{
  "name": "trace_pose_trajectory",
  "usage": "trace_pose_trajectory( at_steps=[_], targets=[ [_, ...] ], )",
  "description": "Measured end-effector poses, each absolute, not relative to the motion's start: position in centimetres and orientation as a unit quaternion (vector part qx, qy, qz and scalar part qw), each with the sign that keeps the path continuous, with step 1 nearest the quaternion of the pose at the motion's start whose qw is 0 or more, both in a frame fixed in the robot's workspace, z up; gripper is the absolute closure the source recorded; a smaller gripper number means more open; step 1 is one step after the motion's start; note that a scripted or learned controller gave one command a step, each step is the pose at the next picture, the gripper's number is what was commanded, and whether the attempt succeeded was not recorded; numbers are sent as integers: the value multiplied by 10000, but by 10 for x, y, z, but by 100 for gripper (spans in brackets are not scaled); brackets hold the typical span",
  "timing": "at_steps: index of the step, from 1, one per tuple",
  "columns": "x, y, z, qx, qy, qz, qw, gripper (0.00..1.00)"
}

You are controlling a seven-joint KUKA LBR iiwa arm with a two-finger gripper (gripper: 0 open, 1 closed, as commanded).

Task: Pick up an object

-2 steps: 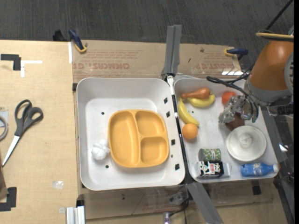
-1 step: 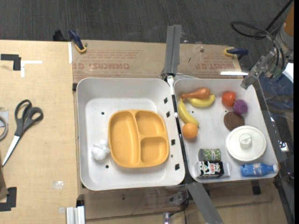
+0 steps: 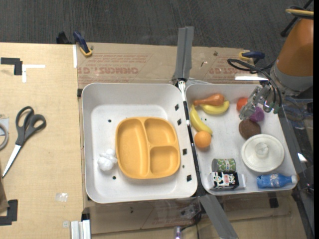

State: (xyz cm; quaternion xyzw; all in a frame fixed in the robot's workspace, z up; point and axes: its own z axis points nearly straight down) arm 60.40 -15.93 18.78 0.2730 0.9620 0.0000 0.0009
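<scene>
The gripper (image 3: 251,106) is seen low in the right bin (image 3: 285,133), right beside a small purple object (image 3: 257,115). How wide the jaws are cannot be told. The object is judged light and smooth; its round sides should be squeezed gently.

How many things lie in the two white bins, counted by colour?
Yellow or orange: 5, a divided plastic tray, two bananas, a drumstick-shaped toy, a round orange
White: 2
Red: 1
Purple: 1
Brown: 1
Green: 1
Blue: 1
Black-and-white: 1
Total: 13
</scene>
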Motion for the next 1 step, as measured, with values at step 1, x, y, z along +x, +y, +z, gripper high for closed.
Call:
trace_pose_trajectory(
  at_steps=[1],
  targets=[
    [637,-121,235,3235,9462,0,22,100]
  ],
)
